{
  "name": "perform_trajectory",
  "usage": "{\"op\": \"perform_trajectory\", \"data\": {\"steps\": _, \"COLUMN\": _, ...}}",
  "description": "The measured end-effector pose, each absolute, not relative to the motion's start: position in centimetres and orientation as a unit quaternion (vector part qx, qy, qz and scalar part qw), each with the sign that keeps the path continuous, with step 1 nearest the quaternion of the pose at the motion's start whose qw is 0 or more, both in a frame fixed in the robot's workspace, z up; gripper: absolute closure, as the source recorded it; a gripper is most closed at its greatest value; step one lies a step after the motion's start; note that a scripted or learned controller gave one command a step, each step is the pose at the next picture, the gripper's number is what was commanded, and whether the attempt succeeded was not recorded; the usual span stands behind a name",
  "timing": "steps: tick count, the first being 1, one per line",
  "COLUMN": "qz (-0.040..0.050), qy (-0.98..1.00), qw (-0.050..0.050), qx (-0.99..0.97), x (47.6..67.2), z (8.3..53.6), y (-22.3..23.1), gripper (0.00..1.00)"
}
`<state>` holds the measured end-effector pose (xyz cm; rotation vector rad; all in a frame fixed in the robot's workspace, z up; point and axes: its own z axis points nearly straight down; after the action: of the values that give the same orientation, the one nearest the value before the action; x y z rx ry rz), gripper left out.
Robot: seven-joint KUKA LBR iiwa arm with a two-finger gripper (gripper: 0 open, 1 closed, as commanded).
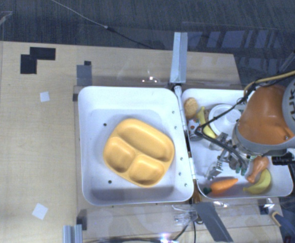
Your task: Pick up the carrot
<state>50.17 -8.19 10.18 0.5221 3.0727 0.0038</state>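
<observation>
The orange carrot (223, 186) lies along the front wall of the right bin (284, 190), its green end pointing left. My gripper (222, 166) reaches down-left from the grey wrist and orange band (262, 118) and sits just above the carrot's left half. Whether it touches the carrot I cannot tell. Nothing visibly hangs from it.
The left bin (91, 135) holds a yellow sectioned plate (138, 151). In the right bin there are a yellow banana-like piece (260, 185) and an orange-red piece (259, 166) right of the carrot. A brown lump (190, 106), a yellow piece (206, 125) and a white dish (224, 113) sit at the back.
</observation>
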Motion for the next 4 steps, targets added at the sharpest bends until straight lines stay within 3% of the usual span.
{"op": "perform_trajectory", "data": {"steps": 1, "qz": 0.0024, "qy": 0.965, "qw": 0.003, "qx": 0.264, "x": 58.4, "z": 8.9, "y": -8.0, "gripper": 0.0}}
{"op": "perform_trajectory", "data": {"steps": 2, "qz": 0.0019, "qy": 0.971, "qw": 0.008, "qx": 0.241, "x": 51.2, "z": 20.7, "y": -5.4, "gripper": 0.0}}
{"op": "perform_trajectory", "data": {"steps": 3, "qz": 0.0011, "qy": 0.952, "qw": 0.002, "qx": 0.306, "x": 48.8, "z": 18.5, "y": -3.0, "gripper": 0.0}}
{"op": "perform_trajectory", "data": {"steps": 4, "qz": 0.0017, "qy": 0.928, "qw": 0.007, "qx": 0.372, "x": 49.1, "z": 9.0, "y": -9.9, "gripper": 0.0}}
